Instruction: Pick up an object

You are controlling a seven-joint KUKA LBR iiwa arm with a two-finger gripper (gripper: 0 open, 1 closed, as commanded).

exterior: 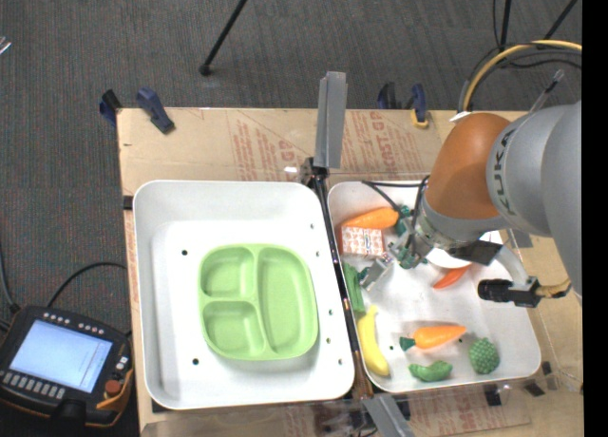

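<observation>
Objects for the pick all lie in the right bin, and from the camera view I judge the task barely begun: my gripper hangs low over the bin's left side, just beside the orange carton, with nothing visibly between its tips, and I cannot tell how they stand. I count two whole carrots, the far carrot and the near carrot, plus an orange piece half hidden by the wrist, one yellow banana, one green vegetable, one broccoli-like piece. The left bin carries one green divided plate, so the grasp and lift are all left to do.
</observation>
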